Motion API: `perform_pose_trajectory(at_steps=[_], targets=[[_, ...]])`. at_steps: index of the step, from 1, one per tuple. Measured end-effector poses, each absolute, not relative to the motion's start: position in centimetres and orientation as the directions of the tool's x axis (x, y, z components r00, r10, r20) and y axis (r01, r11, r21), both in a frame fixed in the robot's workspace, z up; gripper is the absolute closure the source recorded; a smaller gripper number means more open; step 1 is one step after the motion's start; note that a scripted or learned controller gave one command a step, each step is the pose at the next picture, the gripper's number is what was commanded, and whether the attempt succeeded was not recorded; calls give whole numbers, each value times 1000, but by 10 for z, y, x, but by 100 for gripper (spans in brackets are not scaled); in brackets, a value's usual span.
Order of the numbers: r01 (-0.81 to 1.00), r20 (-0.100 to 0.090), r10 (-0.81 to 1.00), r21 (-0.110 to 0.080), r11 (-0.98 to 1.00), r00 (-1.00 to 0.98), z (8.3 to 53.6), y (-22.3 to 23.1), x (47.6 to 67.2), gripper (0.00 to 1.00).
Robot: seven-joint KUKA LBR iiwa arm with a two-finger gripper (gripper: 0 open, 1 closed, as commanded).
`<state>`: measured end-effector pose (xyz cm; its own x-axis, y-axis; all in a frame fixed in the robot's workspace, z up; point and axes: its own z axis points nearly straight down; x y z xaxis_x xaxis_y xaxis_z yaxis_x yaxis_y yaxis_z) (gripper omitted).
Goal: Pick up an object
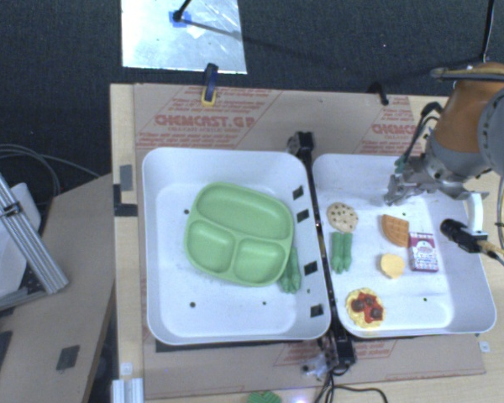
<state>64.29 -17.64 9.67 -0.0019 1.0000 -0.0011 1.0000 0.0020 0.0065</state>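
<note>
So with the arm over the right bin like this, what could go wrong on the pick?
1. The hand hangs near the right bin's back part, over bare floor, so closing there would likely catch nothing.
2. The orange wedge, red packet and yellow piece lie close together, so a descent might nudge a neighbour.
3. The flat cookie may slip from the hand.

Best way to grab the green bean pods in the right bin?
The green bean pods lie flat, long axis running away from the camera, with bare floor on both long sides. I'd likely bring the gripper straight down over their middle, closing across the narrow width.
</note>
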Motion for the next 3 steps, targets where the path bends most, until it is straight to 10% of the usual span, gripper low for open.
perform_pose_trajectory(at_steps=[1,2,3], targets=[[1000,-1,1000,6,2,-2,96,-176,643,0],[1000,0,1000,-3,-2,2,84,-196,588,0],[1000,-1,1000,5,2,-2,96,-195,592,100]])
